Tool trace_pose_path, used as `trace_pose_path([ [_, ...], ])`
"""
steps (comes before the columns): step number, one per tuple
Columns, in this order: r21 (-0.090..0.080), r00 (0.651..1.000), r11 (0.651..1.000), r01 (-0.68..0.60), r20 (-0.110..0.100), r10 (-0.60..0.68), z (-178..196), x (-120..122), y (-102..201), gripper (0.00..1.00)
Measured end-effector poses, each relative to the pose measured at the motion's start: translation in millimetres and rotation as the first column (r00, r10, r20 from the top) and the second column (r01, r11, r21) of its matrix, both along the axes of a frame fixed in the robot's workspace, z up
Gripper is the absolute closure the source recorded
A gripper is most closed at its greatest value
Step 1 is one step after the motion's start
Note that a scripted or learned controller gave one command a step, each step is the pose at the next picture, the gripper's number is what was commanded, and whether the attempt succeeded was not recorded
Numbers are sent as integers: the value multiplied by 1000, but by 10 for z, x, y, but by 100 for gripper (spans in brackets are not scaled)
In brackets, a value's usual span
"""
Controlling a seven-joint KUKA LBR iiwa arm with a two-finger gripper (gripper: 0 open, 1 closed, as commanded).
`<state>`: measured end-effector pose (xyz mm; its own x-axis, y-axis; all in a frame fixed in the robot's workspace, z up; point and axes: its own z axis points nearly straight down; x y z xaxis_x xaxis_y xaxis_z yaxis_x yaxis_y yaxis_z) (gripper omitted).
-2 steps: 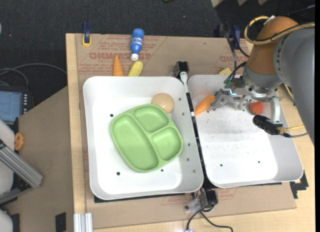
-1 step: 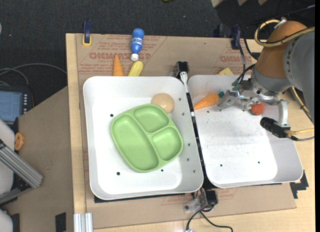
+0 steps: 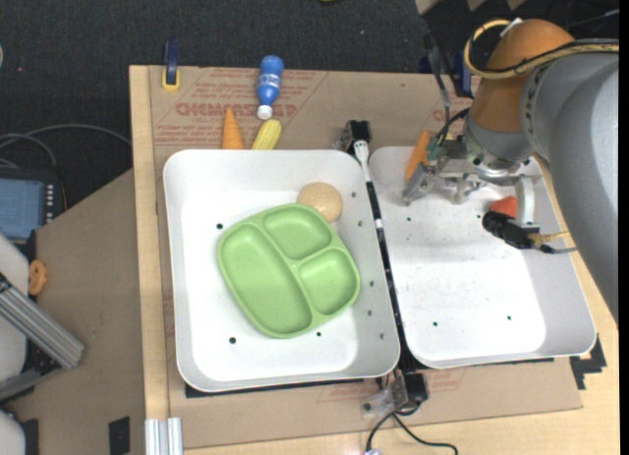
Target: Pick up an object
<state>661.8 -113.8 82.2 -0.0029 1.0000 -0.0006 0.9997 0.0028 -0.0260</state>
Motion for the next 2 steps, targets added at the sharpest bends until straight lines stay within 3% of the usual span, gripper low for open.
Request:
trace_pose_path([
  [1,3,1000,1000,1,0,-1,-12,-7,14,0],
  [2,1,1000,1000,4,22,-4,25,-135,100,0],
])
